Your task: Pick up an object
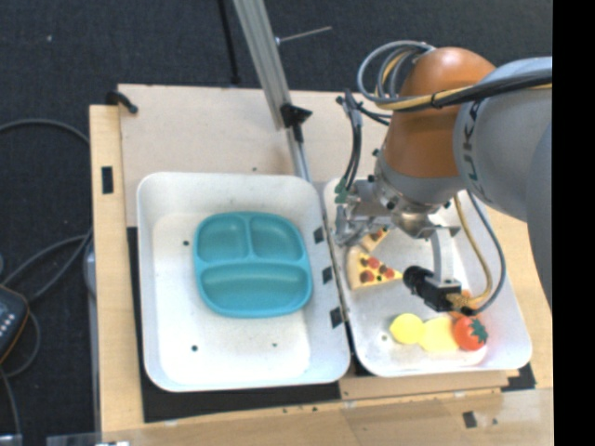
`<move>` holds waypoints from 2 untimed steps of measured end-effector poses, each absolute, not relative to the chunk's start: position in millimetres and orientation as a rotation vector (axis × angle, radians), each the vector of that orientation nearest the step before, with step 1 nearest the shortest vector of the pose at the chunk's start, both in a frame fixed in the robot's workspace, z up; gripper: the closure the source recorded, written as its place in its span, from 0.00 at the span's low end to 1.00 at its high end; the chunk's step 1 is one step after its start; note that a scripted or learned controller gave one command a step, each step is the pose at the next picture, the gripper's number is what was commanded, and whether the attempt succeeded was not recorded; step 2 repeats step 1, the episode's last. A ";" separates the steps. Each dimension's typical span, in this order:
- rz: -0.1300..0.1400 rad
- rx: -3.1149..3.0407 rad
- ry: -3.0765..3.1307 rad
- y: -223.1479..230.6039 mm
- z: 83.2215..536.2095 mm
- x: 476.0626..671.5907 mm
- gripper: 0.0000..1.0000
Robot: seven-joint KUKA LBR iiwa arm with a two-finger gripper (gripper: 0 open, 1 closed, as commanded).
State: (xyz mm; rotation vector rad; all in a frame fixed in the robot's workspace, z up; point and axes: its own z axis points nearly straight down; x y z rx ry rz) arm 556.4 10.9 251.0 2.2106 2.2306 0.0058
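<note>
**PICK ATTEMPT: HAZARDS AND CLEARANCE**

**Status.** The gripper (353, 221) hangs low over the right bin (507, 357), close to that bin's inner wall. Whether it is spread or closed cannot be told, and nothing can be confirmed as held. The nearest candidate, a toy pizza slice (375, 270), lies just below the gripper in the view, near the same wall. An orange scrap beside the gripper may be part of the slice; this is unclear.

**Hazards.**
- The slice is flat, so a descent that stops too high would likely close on air.
- The inner wall is next to the gripper, so a small sideways error could cause a strike on the rim.
- Two yellow pieces (406, 329) and a red fruit toy (470, 333) lie farther from the gripper, touching one another. A grasp there could nudge a neighbouring piece.

**Clearance.** Open floor lies on the gripper's far side from the wall. Beyond the wall, the left bin (149, 277) holds a teal divided plate (251, 264).
</note>
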 end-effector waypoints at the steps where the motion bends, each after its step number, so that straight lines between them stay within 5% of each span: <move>1: 0.003 2.213 2.230 58.2 250.9 565.2 1.00; 2: 0.003 2.213 2.230 58.2 250.9 565.2 1.00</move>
